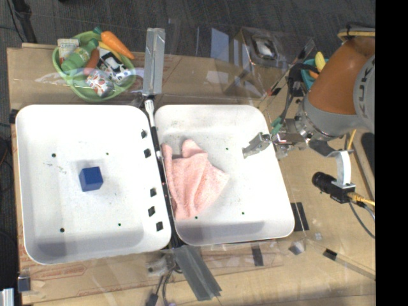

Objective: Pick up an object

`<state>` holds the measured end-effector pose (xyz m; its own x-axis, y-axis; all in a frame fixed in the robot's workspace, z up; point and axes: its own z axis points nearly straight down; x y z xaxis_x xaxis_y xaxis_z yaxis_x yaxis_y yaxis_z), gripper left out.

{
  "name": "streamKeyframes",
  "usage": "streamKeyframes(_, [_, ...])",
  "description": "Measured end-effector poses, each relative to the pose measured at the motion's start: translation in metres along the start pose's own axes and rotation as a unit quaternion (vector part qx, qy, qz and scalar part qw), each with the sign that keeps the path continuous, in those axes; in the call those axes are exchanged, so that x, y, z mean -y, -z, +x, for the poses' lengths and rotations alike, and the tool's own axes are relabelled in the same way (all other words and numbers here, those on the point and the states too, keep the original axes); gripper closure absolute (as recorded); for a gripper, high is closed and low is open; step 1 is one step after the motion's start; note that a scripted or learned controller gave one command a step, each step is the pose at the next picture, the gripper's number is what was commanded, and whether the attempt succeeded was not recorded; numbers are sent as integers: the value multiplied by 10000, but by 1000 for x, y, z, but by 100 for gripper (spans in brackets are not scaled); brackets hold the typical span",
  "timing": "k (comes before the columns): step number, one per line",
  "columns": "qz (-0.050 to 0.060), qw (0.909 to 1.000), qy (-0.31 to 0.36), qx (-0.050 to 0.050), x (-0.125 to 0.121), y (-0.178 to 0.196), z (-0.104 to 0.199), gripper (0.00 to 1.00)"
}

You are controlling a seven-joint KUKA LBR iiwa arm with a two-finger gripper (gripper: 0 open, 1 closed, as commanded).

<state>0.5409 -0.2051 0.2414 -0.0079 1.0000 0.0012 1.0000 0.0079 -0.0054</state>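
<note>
Wooden bench (331,234), dark floor behind; two white bins (38,171); jaws over right bin, grip state unclear.

green bowl (83,92) of toys beyond the left bin (32,171), 2 white bins side by side

Pink cloth (194,178) right bin (268,196); blue cube (91,178) left bin (38,222); hand (257,143) above right bin.

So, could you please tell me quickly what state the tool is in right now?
Tool: over the right white bin's right side, nothing visibly held; open or closed cannot be told.
</note>
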Motion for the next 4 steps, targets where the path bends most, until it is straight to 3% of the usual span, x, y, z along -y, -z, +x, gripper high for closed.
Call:
streamKeyframes(1, [8, 9990, 445, 5, -56, -103, 46, 0])
streamKeyframes(2, [-34, 9945, 1044, 8, -14, -148, 29, 0])
streamKeyframes(3, [-27, 9924, 1227, 9, 1, -149, 67, 0])
streamKeyframes(4, [-20, 9922, 1246, 6, 0, -139, 66, 100])
